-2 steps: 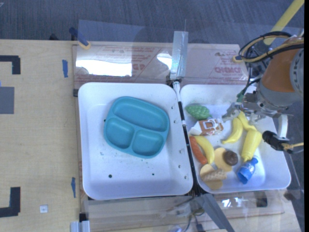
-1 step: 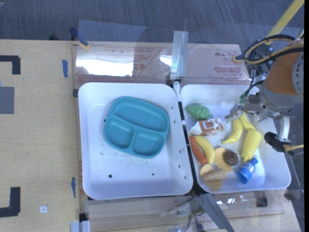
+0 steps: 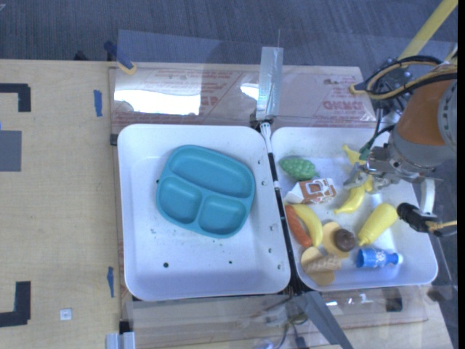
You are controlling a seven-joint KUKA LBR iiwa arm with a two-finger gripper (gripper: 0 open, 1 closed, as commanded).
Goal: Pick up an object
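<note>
Nearest the camera, at the front of the right bin (image 3: pixel 425 271), lies a blue bottle (image 3: pixel 378 258) on its side, with a tan bun (image 3: pixel 322 262) just left of it. Beside the bun sits a round yellow piece with a brown top (image 3: pixel 340 238), and left of that a banana (image 3: pixel 311 222) rests against an orange carrot (image 3: pixel 296 225) along the bin's left wall. A yellow squeeze bottle (image 3: pixel 377 222) lies tilted to the right of the brown-topped piece. Farther back are a small white and orange carton (image 3: pixel 315 190) and a green leafy item (image 3: pixel 298 168) near the far left corner. A slim yellow piece (image 3: pixel 352 199) lies at a slant in the middle of the bin, just beneath the gripper (image 3: pixel 365 167).

That gripper hangs over the far right part of the right bin, at the end of the grey arm (image 3: pixel 421 133) with its orange band. Its tips sit close to the slim yellow piece and another small yellow bit (image 3: pixel 352 153); whether they are spread or pressed together cannot be told, and no thing can be seen between them.

On the left, the other bin (image 3: pixel 138 253) holds a blue divided plate (image 3: pixel 206 190), lying flat and slightly turned, toward its far side.
</note>
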